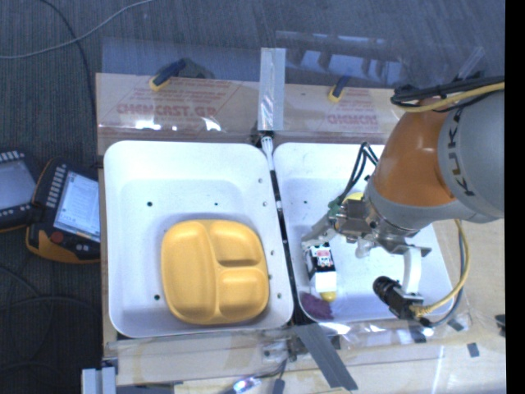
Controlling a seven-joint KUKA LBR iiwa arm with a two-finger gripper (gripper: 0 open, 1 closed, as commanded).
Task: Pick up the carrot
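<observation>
My gripper (pixel 321 261) hangs low over the front left part of the right bin (pixel 299 179), close to the wall between the two bins. The grey and orange arm (pixel 426 171) covers much of that bin's right side. Right below the gripper, toward the bin's front, lies a small yellow object (pixel 326 284), touching or just under the gripper's tip. A purple object (pixel 316 304) rests beside it against the front wall. I cannot make out what the yellow object is.
The left bin (pixel 131 179) holds a yellow compartment tray (pixel 215 269) in its front half. Black and yellow cables (pixel 443 302) loop from the wrist near the right bin's front right corner. A handheld pendant (pixel 61 212) lies off the bench at left.
</observation>
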